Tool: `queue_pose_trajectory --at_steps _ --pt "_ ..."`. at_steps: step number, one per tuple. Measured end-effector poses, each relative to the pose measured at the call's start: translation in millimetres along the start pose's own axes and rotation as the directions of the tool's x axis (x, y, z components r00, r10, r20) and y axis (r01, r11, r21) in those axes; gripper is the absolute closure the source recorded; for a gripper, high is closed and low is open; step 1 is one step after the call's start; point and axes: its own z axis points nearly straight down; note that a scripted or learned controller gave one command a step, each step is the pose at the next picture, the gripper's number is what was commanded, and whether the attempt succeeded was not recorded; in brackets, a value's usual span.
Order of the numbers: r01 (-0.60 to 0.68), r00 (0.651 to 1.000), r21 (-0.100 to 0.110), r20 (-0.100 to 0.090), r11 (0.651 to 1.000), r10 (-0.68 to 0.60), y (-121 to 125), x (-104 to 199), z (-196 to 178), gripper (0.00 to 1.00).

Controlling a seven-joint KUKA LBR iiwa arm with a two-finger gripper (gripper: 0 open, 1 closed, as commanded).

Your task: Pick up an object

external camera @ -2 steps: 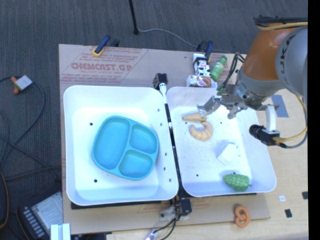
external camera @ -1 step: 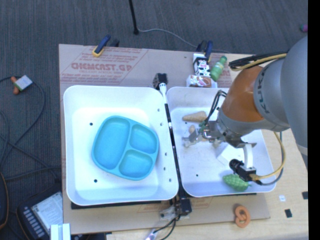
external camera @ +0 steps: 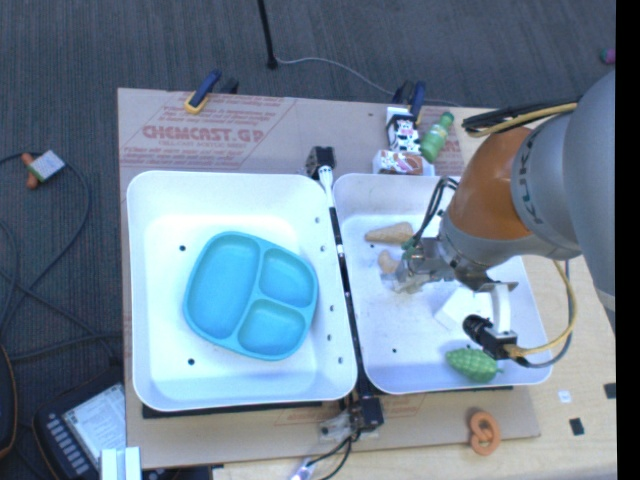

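Gripper (external camera: 408, 274) low inside the right bin (external camera: 400, 366), beside small tan objects.

The jaw state cannot be determined; the wrist obscures it. A tan cone-shaped piece (external camera: 389, 234) lies just above the gripper, and a smaller tan piece (external camera: 386, 261) sits just beside it. Both appear light, rigid and smooth; grasp across the narrow width. A green knobbly object (external camera: 471, 363) rests near the lower rim. The centre divider is close; the bin floor below offers open room. The blue tray (external camera: 250, 294) occupies the left bin (external camera: 150, 268).

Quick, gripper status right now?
Gripper: down in the right bin beside a small tan object; open or closed cannot be told.
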Motion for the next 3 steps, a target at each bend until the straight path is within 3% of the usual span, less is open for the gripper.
queue_pose_trajectory --at_steps 1,2,3 --pt "0.003 1.0 0.008 -0.003 1.0 -0.003 52 5 -34 1.0" --pt "0.003 1.0 0.008 -0.001 1.0 -0.003 92 -33 -57 1.0" --pt "0.002 1.0 0.008 -0.001 1.0 -0.002 119 -94 -74 1.0"
